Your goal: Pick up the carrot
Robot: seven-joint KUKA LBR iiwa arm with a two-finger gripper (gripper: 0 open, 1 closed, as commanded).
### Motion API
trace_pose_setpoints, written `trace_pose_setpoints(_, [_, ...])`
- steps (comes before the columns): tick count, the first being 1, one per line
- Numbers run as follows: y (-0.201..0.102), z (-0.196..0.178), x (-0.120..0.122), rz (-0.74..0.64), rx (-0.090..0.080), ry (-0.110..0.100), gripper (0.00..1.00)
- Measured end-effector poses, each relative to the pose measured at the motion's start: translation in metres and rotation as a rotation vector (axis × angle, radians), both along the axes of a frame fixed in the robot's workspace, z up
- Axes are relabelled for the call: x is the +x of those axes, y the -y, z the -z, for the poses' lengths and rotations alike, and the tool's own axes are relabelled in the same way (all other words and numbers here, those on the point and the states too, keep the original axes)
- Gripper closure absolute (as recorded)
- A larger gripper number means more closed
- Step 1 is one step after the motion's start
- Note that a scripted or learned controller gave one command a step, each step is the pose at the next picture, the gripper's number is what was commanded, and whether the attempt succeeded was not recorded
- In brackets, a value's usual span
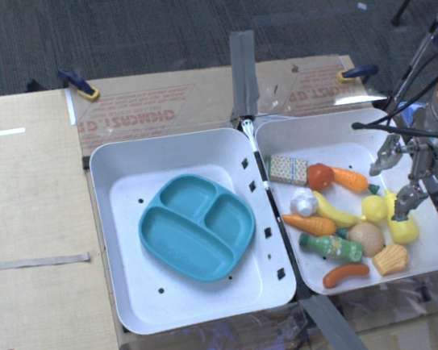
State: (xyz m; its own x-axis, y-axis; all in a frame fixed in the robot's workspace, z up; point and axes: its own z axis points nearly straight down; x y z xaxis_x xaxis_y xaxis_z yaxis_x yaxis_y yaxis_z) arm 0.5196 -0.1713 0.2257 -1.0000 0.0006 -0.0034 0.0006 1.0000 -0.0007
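Plainly, crowding is the main risk: the carrot [349, 180] lies in the right bin [436, 264], its thick end touching a red tomato [319, 175], with a yellow banana [338, 211] and a lemon [375, 208] near, so a closing grasp may catch a neighbour or nudge the carrot aside. Its long axis runs diagonally, tip pointing toward the bin's right side and slightly nearer. The gripper [395, 180] hovers just right of it, its 2 fingers apart and holding nothing. A 2nd orange piece [309, 224] nearby could be mistaken for it.
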Motion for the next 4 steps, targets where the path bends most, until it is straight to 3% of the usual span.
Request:
trace_pose_setpoints(1, [0.019,0.122,0.029,0.079,-0.001,0.006,0.0])
trace_pose_setpoints(2, [-0.019,0.132,0.062,0.226,0.0,0.002,0.0])
trace_pose_setpoints(3, [-0.02,0.122,0.063,0.223,-0.002,0.006,1.0])
trace_pose_setpoints(4, [-0.02,0.122,0.063,0.224,-0.002,0.006,0.0])
